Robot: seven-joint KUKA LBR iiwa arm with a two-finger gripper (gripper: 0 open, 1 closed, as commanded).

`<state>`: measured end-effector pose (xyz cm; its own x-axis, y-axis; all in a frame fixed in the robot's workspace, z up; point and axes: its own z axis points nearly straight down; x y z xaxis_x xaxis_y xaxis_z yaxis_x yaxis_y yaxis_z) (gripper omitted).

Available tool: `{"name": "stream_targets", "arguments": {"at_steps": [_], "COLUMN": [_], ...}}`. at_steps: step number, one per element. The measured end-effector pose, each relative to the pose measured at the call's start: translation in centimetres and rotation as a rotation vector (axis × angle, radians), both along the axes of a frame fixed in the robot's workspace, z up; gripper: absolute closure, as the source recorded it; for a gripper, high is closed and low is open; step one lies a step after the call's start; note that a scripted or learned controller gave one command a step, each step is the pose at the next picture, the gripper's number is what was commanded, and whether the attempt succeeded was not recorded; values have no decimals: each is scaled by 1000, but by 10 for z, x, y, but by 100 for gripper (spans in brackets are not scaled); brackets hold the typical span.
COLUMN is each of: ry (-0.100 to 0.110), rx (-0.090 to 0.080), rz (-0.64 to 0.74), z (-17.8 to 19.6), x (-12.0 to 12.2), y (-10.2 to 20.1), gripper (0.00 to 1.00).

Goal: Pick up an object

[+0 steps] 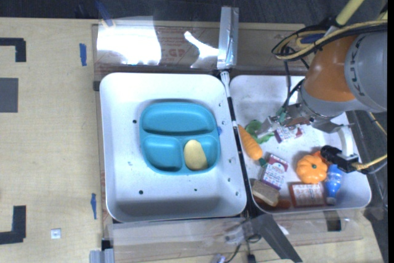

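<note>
my arm: comes in from the right, grey with orange band (329,74), hanging over the far part of the right bin (357,197)
my gripper (284,123): low over the right bin's middle-left, down among the clutter; can't tell how far open it is or whether it has anything, the tip is too small and mixed with the stuff under it
carrot (250,143): orange with green top, lying slanted by the right bin's left wall, just left of and nearer than my gripper
small packet (288,132): white and red, right under or beside my gripper tip, contact unclear
pumpkin (311,168): small orange one, right-centre of the right bin, nearer than my gripper
red box (274,172): between carrot and pumpkin
brown block (265,194): near-left corner of the right bin
red can (306,194): lying on its side at the near edge, below the pumpkin
blue bottle (333,183): just right of the pumpkin
left bin (123,108): holds a blue divided tray (172,123)
yellow egg-shaped item (195,154): sits in the tray's near-right compartment
</note>
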<state>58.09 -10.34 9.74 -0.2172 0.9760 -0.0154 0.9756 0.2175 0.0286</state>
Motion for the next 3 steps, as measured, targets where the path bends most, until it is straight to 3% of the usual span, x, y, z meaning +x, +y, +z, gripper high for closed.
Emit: {"name": "stream_targets", "arguments": {"at_steps": [1, 2, 3], "ry": [-7, 13, 8], "rx": [-4, 7, 6], "rz": [-3, -47, -58], "z": [12, -3, -2], "x": [2, 54, -9], "y": [-2, -9, 2], "gripper": [100, 100, 100]}}
